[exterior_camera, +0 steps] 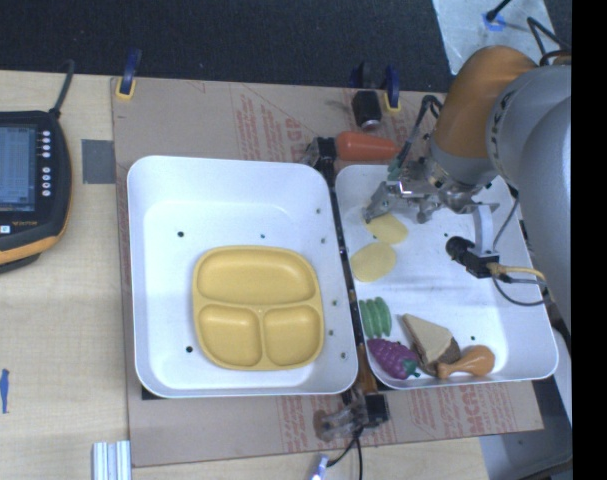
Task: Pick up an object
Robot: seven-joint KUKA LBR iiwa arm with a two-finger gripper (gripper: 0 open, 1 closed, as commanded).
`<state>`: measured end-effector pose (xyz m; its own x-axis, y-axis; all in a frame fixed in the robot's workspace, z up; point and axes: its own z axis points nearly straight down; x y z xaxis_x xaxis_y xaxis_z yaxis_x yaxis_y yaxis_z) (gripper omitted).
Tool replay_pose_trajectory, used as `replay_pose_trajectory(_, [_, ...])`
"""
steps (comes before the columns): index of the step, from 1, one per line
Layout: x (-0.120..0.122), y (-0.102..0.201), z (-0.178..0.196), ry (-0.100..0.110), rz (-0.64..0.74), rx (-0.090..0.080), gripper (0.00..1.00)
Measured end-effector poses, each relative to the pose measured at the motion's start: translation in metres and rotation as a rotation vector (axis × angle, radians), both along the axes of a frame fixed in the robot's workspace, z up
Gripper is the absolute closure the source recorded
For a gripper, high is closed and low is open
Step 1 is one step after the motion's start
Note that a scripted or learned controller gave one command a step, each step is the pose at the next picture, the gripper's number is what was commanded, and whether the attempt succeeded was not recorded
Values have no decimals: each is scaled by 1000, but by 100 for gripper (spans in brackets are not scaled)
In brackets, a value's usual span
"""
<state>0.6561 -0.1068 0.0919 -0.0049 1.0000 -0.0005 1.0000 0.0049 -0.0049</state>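
The arm enters from the right of the camera view, its orange band above the wrist, and places the gripper (392,200) low over the far left corner of the right bin (513,308). The metal fingers (375,205) point toward the near left. Whether they are spread or closed cannot be told from this angle, and no object is seen between them.

Just beside the fingertips, on the near side, lies a pale yellow slice (388,229). A second pale yellow slice (373,261) lies a little nearer the camera, close to the wall shared with the left bin (163,268).

Along the near edge of the right bin rest, from left to right:
- a green pea pod (375,316);
- a purple grape bunch (394,357);
- a brown wedge (430,337);
- an orange-brown gourd shape (467,362).

The left bin holds a yellow three-compartment tray (258,306), lying flat near its centre.

An orange carrot shape (366,147) lies outside the bins, on the cardboard (233,118) behind the right bin. A handheld control pendant (18,188) rests on the bench at far left.
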Motion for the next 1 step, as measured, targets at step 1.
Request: replay_pose_trajectory(1, [0, 2, 0, 1, 1, 0, 0])
